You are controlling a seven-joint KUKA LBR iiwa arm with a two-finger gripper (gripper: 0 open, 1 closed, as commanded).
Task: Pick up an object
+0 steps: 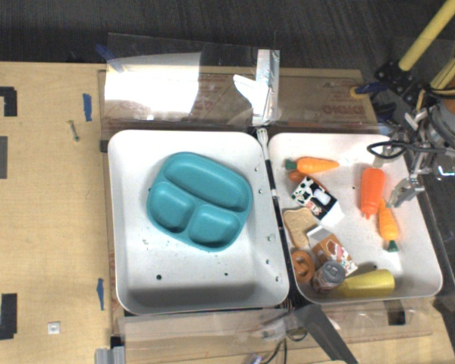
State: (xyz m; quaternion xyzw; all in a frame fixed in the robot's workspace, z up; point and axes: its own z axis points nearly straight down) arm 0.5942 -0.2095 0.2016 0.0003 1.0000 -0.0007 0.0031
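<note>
The right bin [428,268] holds several toy foods. An orange carrot [315,164] lies at its back left. A thicker red-orange carrot [371,189] stands lengthwise near the middle, with a small carrot [387,227] just below it. A black-and-white cow-patterned box [314,196], a bread slice [298,224], a pretzel [303,264], a small can [331,274] and a yellow banana-like piece [368,282] fill the left and front. My gripper [403,192] hangs at the bin's right side, just right of the red-orange carrot, with nothing visibly in it.
The left bin [129,279] carries a teal divided plate [199,199]. A clear plastic sheet [189,89] and a taped divider stand behind the bins. Cables and a yellow bar [436,25] crowd the back right by the arm [444,139].
</note>
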